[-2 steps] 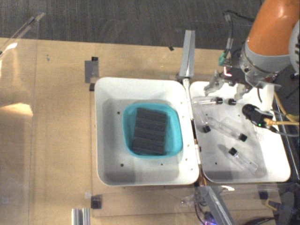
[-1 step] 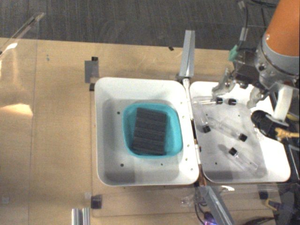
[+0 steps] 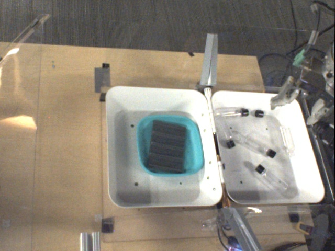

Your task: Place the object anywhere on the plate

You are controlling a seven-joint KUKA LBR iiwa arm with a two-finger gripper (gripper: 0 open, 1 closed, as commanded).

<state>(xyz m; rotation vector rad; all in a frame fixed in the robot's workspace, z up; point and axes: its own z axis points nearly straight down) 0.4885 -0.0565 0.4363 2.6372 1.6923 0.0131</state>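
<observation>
- Nearest me, the right bin [image 3: 309, 190] holds a scatter of clear plastic tubes with black caps; one lies at about five o'clock [image 3: 270, 177], close to the front rim.
- Two more tubes sit mid-bin, one toward nine o'clock [image 3: 250, 143], another capped one up at eleven o'clock [image 3: 236, 111].
- The left bin [image 3: 118, 187] carries a teal plate [image 3: 196, 140] at its centre, and a dark ribbed block [image 3: 167, 146] already rests on that plate.
- Farther back, at about one o'clock of the right bin, the gripper [image 3: 285, 94] hangs just over the rim; I cannot tell how it is set, and I see nothing held in it.
- My guess is the pick has not begun: the next move calls for dropping onto one tube, cleanly apart from its neighbours, then carrying it left across the divider to the plate.
</observation>
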